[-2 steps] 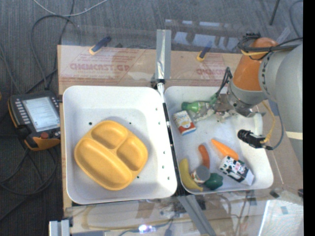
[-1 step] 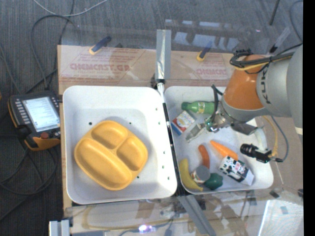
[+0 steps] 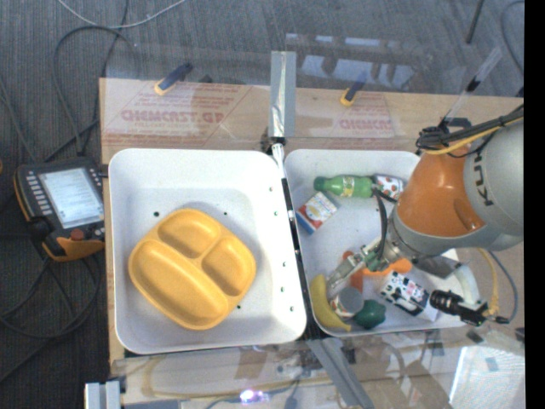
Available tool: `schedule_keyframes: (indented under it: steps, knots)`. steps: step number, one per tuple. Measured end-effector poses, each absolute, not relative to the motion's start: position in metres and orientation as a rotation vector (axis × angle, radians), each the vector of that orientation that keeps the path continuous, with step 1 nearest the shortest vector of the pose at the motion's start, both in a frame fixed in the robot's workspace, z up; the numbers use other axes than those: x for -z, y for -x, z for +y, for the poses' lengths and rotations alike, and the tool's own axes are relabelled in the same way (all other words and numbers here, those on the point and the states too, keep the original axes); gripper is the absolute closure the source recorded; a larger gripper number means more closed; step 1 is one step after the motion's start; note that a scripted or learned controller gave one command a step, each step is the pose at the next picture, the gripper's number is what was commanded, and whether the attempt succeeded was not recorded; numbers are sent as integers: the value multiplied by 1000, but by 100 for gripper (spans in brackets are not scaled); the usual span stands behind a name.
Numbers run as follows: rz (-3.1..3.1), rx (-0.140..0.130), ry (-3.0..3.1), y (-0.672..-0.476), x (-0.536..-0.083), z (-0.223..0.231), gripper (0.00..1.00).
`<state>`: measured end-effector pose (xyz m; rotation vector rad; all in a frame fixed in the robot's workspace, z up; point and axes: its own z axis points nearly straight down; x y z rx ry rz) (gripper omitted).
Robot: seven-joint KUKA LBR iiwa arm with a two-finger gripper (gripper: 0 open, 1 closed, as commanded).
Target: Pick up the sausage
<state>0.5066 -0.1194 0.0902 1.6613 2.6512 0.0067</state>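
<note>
The gripper (image 3: 347, 281) is lowered into the right bin (image 3: 300, 164) near its front edge, just above the banana (image 3: 322, 307) and beside a green object (image 3: 370, 315). Finger state: cannot tell. The sausage cannot be identified with certainty. A yellow compartment tray (image 3: 192, 267) occupies the left bin (image 3: 136, 164).

We see bright, even overhead light, the white bins (image 3: 196, 331) near washed out, a soft shadow under the yellow tray (image 3: 192, 267), glare streaks on the clear panel (image 3: 358, 54) at the bench's far edge, mild softness throughout, floor dimmer.
</note>
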Motion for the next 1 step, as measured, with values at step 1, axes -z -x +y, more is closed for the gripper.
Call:
schedule_keyframes:
  steps: [1]
  knots:
    - [2651, -7, -1661, -507, -90, -119, 0]
